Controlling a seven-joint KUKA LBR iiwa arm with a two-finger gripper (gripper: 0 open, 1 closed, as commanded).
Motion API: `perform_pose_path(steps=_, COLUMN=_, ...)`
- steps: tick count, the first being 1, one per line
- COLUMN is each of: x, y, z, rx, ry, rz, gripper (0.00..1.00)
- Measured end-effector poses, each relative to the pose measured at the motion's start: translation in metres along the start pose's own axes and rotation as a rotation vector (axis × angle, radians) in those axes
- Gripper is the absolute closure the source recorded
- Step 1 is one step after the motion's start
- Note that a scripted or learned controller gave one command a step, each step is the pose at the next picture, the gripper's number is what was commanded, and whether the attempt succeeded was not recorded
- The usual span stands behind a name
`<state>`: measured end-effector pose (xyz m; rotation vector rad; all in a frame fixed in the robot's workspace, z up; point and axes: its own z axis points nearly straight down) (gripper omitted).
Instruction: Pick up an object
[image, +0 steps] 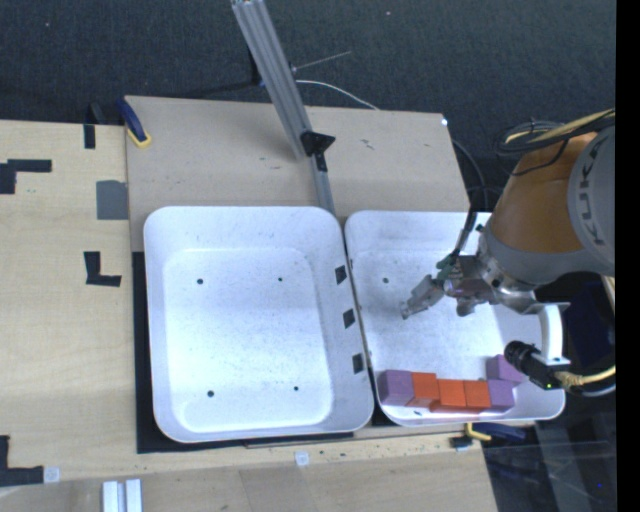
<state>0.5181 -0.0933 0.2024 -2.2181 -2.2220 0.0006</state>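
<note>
A row of blocks lies along the near wall of the right bin (400, 240): a purple block (397, 385), an orange block (425, 389), a longer orange block (466, 395) and a purple block (503, 380) at the right end. My gripper (414, 304) hangs over the middle of the right bin, above and a little left of the row, and it carries nothing that I can see. The grey arm with its orange band (540, 215) reaches in from the right.
The left bin (165, 300) sits beside the right one, their rims touching at the centre. A slanted metal rail (285, 90) runs down to the bins' far edge. A blue and yellow tool (135, 122) lies at the board's far left corner.
</note>
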Motion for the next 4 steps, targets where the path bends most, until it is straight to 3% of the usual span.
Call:
perform_pose_path(steps=2, x=0.115, y=0.024, z=0.011, rx=0.000, ry=0.001, rz=-0.006, gripper=0.00)
perform_pose_path(steps=4, x=0.140, y=0.083, z=0.008, rx=-0.002, ry=0.000, rz=-0.002, gripper=0.00)
